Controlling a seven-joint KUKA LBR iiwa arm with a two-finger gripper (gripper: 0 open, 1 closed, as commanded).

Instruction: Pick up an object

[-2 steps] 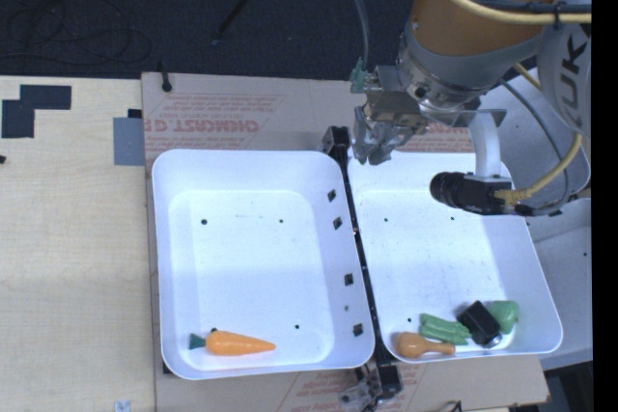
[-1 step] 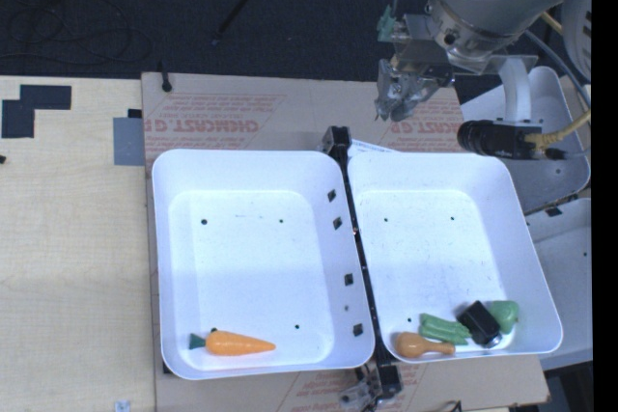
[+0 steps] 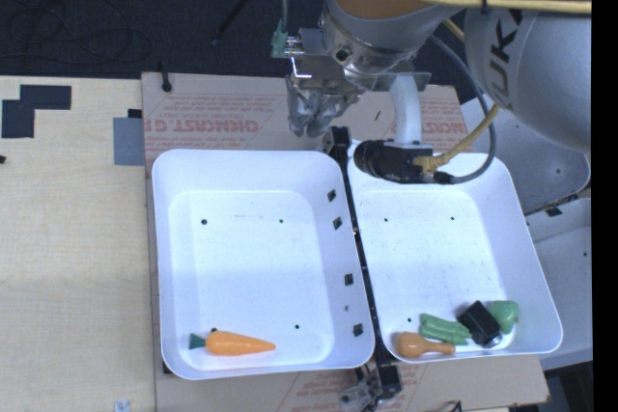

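**Nothing lifted yet: pincer hangs high over the back of the bins**

Nearest the camera lie the loose objects, along the front edges of the two white bins. An orange carrot [image 3: 239, 343] with a green stub rests in the front-left corner of the left bin [image 3: 183, 178]. A small cluster sits in the front-right corner of the right bin [image 3: 526, 236]: a pale orange pear-shaped piece [image 3: 422, 345], a green pod-like piece [image 3: 444, 329], a black block [image 3: 479, 322] lying against it, and a second green piece [image 3: 504, 312] just behind the block. The last three touch or overlap; the pear-shaped piece lies just beside them.

As for the task, nothing appears done. Every object rests on a bin floor, and nothing hangs from the pincer [image 3: 311, 119]. The whole pick is judged to remain: choosing a target, travelling over it, descending, closing and lifting.

The pincer sits at the back edge of the surface, above the cardboard sheet [image 3: 222, 116] behind the bins and near the back end of the divider between them. Whether it is spread or pressed together cannot be told; the tip is dark and blurred against the cardboard.

Both candidate spots lie well apart from it, at the opposite, front edge. The carrot lies alone with bare floor around it, so it looks the easier grasp; the right-hand cluster is crowded against the bin wall.
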